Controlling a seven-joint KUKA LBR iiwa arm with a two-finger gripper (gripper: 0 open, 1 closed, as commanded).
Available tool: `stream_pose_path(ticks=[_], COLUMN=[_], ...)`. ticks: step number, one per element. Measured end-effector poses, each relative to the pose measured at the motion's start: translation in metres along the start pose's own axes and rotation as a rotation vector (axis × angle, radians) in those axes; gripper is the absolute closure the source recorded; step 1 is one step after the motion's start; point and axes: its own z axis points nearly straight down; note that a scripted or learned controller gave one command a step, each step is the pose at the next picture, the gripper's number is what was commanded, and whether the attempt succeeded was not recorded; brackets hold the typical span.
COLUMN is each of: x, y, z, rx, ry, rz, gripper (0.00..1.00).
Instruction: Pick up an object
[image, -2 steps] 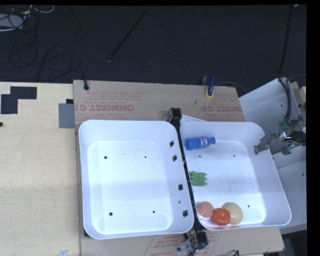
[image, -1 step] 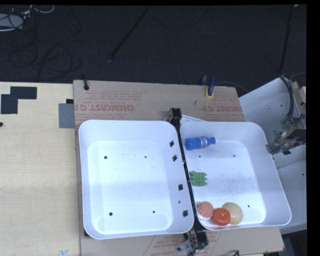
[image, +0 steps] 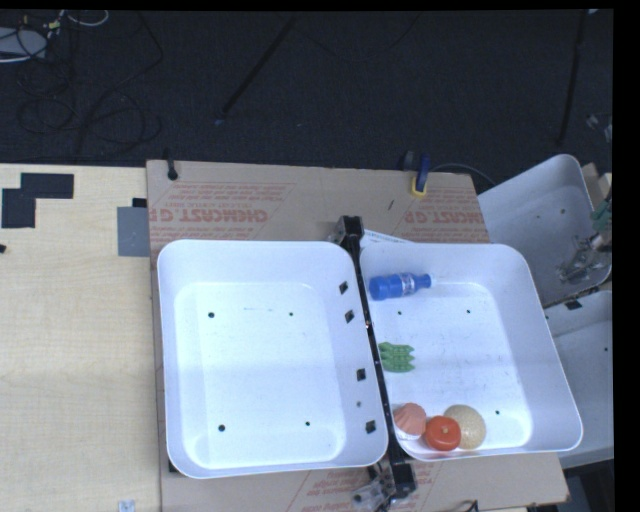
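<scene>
The right bin (image: 520, 300) holds a blue bottle (image: 399, 285) at its far left, a green piece (image: 396, 357) and three round items near. The gripper's state cannot be told.

two white bins (image: 260, 262), five small objects (image: 399, 286)

Even overhead light, white bins (image: 180, 300) bright, soft shadows, slightly blurry
</scene>
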Motion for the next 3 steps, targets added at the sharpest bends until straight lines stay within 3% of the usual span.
stream_pose_path(ticks=[1,2,3], x=[0.0,0.001,0.001], y=[-0.01,-0.032,-0.047], z=[-0.054,-0.03,0.023], rx=[0.001,0.009,0.011], ry=[0.0,0.002,0.003], rz=[0.0,0.004,0.003], gripper=[1.0,1.0,1.0])
